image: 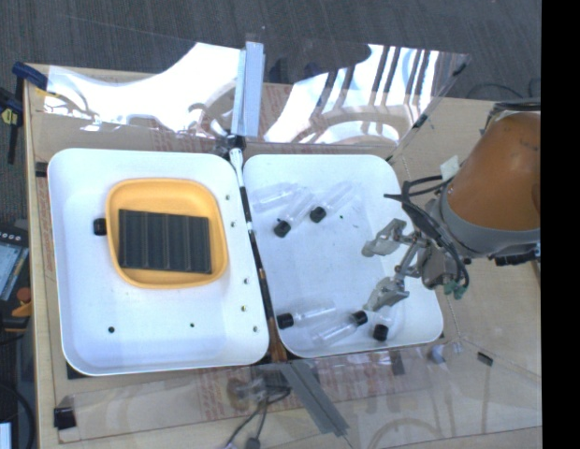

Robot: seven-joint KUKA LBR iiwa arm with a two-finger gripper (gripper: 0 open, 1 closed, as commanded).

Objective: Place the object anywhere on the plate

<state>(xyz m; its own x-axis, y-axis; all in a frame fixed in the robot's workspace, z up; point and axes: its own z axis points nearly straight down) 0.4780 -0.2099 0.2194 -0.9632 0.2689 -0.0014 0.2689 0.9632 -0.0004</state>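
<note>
A yellow plate [202,197] with a dark ribbed insert lies in the left bin [131,330]. Several clear plastic vials with black caps lie in the right bin [299,255]: two near the top [299,210] and others along the front edge [337,325]. My gripper [386,267] hovers over the right side of the right bin, its two fingers spread wide apart, open, with nothing between them. The nearest vials lie just below and left of the lower finger.
A small black piece [100,225] sits against the plate's left rim. A clear plastic shield [365,92] stands behind the bins. A divider strip [253,251] separates the two bins. The arm's orange band [500,171] is at the right.
</note>
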